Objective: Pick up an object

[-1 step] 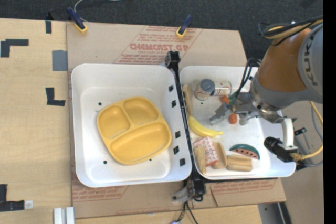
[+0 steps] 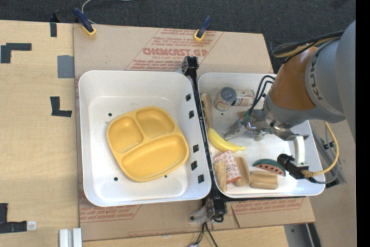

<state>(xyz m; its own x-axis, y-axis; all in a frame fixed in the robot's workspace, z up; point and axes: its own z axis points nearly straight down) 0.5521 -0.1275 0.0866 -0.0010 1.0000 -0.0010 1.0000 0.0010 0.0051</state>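
Camera view has my gripper point(image 2: 241, 124) low in the right bin point(image 2: 315, 185) — its grip state I can't tell — just beside the banana point(image 2: 222, 142), presumably lining up a grab.

Red print "CHEMCAST GP" on the brown cardboard sheet point(image 2: 167, 50) under the bins

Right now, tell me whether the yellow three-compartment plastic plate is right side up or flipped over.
Right side up. The yellow three-compartment plastic plate lies flat in the left white bin with its three hollows facing up, nothing in them.
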